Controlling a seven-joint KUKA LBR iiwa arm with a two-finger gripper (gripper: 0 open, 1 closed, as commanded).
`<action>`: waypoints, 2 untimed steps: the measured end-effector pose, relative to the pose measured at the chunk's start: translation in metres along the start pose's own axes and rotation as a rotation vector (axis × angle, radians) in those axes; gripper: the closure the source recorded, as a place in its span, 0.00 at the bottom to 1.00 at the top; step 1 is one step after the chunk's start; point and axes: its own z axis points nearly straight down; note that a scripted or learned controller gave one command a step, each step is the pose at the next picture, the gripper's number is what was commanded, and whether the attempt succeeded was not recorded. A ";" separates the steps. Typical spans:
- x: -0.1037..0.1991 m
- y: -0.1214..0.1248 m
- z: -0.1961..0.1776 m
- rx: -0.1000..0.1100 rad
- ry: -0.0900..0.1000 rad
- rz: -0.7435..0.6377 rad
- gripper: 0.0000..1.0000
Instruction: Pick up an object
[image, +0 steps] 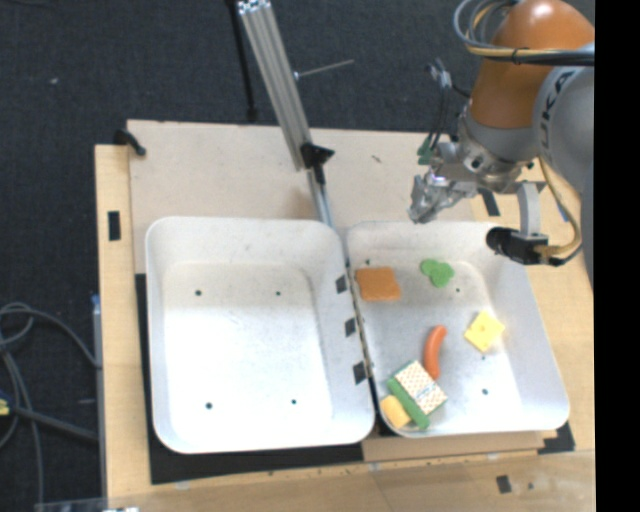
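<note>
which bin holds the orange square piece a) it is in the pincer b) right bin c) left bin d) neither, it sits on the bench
b: the orange square piece lies on the floor of the right bin, near its upper left corner, with the green piece beside it and the pincer up above the bin's far rim.

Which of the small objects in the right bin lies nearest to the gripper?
The small green rounded piece, near the far wall of the right bin. It lies just below the gripper; the orange square block is farther left, the others lower down.
</note>
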 end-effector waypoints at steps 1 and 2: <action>0.051 0.010 0.013 0.003 -0.001 0.001 1.00; 0.105 0.009 0.026 0.004 0.000 0.000 1.00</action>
